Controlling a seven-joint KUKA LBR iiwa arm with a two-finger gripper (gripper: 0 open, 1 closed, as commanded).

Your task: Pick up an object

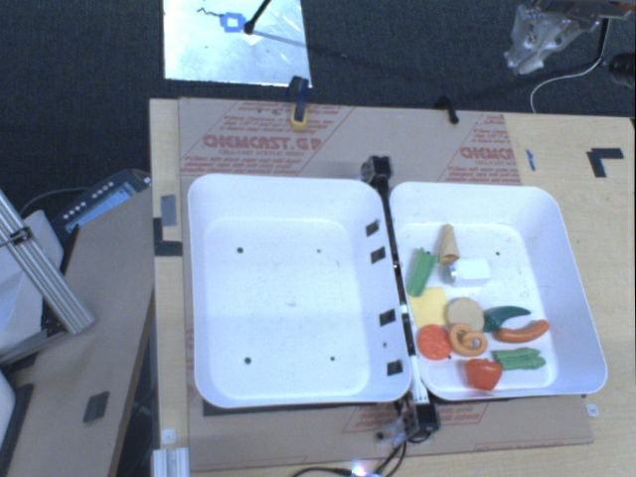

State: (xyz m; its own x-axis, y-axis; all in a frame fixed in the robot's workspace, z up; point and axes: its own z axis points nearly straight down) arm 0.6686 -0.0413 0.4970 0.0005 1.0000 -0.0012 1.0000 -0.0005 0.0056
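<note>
Hanging at the upper right corner of the camera view, cut off by the top edge and too blurred to read clearly: the gripper (537, 38), pale metallic, well apart from both bins and touching nothing below; not showing whether released or clenched, so cannot tell, and carrying nothing visible. Lying gathered in the left half of the right bin (574, 266), all small toy foods, some overlapping and hard to separate: a tan cone (447, 238) beside a white block (470, 270); a green pod (420, 271) leaning along the bin's left wall; a flat yellow piece (427, 308) partly tucked under a round tan disc (464, 313); an orange-red round piece (433, 342) touching an orange ring (469, 341); a dark green curved piece (505, 316) just above a smooth orange sausage (521, 332); a green leafy piece (519, 360) next to a red piece (484, 374) at the lower edge. Sitting alongside on the left: the left bin (288, 192), glossy white plastic with rounded corners. Lying beneath both: a brown cardboard sheet (263, 139) with red lettering, partly covered.
</note>
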